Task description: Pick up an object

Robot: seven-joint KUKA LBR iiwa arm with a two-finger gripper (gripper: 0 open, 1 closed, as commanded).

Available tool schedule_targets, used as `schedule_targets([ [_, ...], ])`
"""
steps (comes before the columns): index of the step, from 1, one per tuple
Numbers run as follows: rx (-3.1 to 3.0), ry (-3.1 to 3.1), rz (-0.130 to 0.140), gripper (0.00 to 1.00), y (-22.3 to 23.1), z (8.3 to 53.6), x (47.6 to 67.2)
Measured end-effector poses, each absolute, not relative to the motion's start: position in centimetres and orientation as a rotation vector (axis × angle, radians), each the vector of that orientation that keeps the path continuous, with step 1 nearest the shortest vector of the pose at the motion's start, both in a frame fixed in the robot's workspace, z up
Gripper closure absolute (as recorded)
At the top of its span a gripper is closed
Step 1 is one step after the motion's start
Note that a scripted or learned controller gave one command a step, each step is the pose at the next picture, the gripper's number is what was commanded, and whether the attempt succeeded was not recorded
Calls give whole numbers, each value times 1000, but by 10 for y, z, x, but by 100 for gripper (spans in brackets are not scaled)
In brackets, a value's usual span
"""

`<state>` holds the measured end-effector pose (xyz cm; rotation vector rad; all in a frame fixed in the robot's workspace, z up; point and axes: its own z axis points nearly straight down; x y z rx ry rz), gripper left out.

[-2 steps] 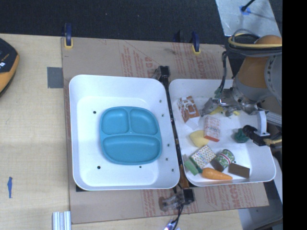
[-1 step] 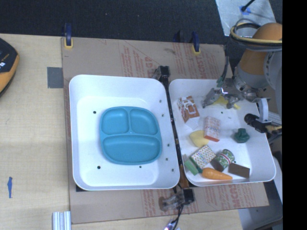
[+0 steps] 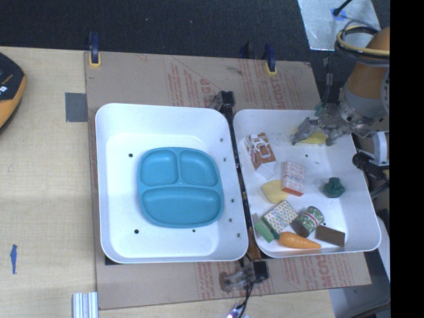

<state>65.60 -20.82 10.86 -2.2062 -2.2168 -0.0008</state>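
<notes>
At the near edge of the right bin (image 3: 371, 240) lie a carrot (image 3: 299, 242), a brown block (image 3: 330, 236), a small can (image 3: 309, 220) and a patterned box (image 3: 280, 215). Further in sit a pale yellow lump (image 3: 273, 191), a pink carton (image 3: 293, 177), a dark green toy (image 3: 333, 187) and a red-brown packet (image 3: 260, 150). The left bin (image 3: 106, 177) holds 1 blue divided plate (image 3: 180, 186). At the right bin's far corner the gripper (image 3: 317, 132) is low over a yellow thing (image 3: 318, 138); I cannot tell how its fingers stand.
</notes>
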Motion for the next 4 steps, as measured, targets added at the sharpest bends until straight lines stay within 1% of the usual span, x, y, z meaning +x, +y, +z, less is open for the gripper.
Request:
schedule_targets([
  [1, -2211, -2233, -4, 0, -122, 176, 658],
  [2, -2226, -2230, -16, 0, -114, 105, 597],
  [3, -2219, -2237, -13, 0, -129, 104, 660],
  [4, -2220, -2215, 10, 0, -161, 131, 537],
])
